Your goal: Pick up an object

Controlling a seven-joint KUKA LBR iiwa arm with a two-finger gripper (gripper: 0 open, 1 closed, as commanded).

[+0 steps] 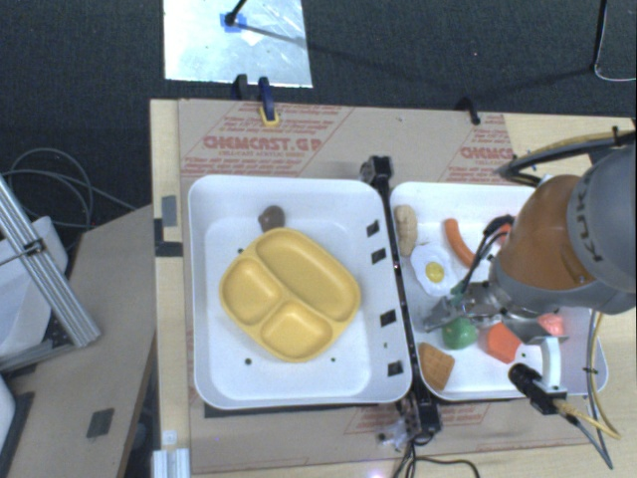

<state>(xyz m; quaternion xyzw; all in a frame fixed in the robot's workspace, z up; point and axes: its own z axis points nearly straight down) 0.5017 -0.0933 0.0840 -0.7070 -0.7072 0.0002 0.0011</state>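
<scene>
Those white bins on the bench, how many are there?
2. The left bin holds a yellow tray; the right bin sits beside it, under the arm. None seem hidden.

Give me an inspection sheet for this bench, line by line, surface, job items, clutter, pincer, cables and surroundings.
Surface: two white bins side by side, left bin and right bin, on a cardboard sheet.
Job's things: in the right bin, green ball, fried egg, sausage, orange block, tan piece, brown wedge.
Clutter: yellow divided tray and small brown lump in the left bin.
Pincer: pincer low beside the green ball; grip cannot be judged.
Cables: cable at left.
Surroundings: dark carpet, shiny sheet.
</scene>
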